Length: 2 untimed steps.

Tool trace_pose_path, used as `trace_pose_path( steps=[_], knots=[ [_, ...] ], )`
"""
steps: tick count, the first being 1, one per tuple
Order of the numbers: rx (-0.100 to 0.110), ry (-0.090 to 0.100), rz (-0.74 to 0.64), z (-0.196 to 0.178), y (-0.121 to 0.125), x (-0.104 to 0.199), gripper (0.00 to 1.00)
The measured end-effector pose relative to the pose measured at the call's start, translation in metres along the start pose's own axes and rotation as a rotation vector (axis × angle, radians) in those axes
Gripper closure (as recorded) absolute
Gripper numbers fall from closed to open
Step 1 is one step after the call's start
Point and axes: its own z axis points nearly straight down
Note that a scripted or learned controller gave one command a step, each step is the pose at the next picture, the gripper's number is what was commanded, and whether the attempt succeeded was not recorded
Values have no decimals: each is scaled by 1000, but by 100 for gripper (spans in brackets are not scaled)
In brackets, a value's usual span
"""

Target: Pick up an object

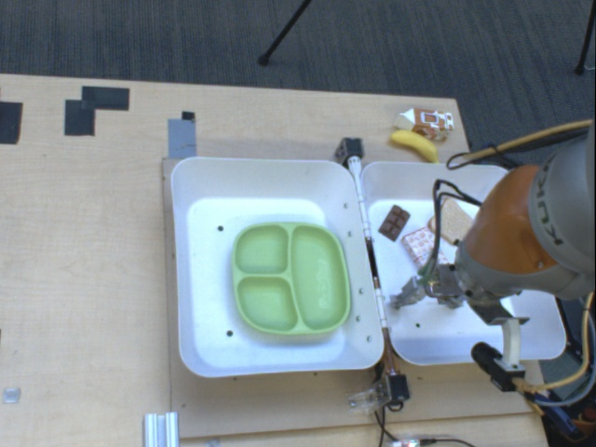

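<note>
We see the arm (521,226) over the right bin (540,343), its gripper (407,296) low near the bin's left wall; we cannot tell its opening or any hold. A brown bar (395,221) lies apart, farther back.

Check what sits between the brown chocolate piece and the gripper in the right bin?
In the camera view, a small red-and-white patterned packet lies between the brown chocolate piece and the gripper.

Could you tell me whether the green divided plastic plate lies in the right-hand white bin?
No, the green divided plastic plate lies in the left white bin, beside the right white bin.
</note>
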Motion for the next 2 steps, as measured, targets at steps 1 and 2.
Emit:
trace_pose_path(
  steps=[1,2],
  knots=[
    [-6,0,-2,-11,2,0,100],
    [2,2,-4,-98,0,51,100]
  ],
)
